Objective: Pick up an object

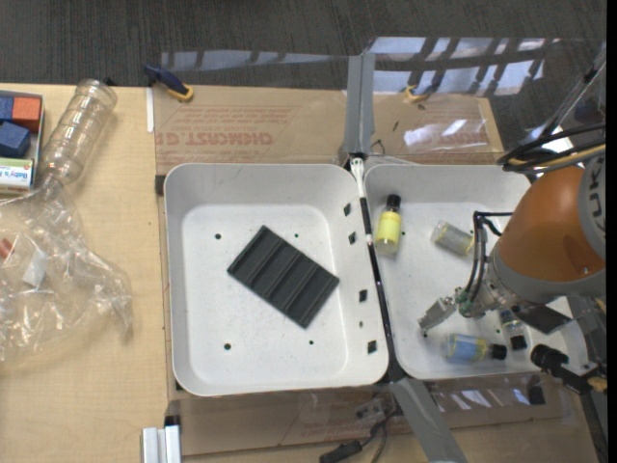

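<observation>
While the end effector [439, 313] hovers low in the right bin [424, 186], finger state unclear, a blue-capped vial [469, 348] lies crosswise just lower right.

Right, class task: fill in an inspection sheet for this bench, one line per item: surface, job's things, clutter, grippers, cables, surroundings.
Surface: wooden bench bearing left bin and right bin, side by side.
Job's things: dark ridged panel in the left bin; yellow bottle, small clear vial and blue-tinted bottle in the right bin.
Clutter: clear plastic bottle, crumpled plastic wrap, box of blocks left of the bins.
Grippers: gripper low over the right bin.
Cables: black cables at the wrist.
Surroundings: dark carpet.
</observation>
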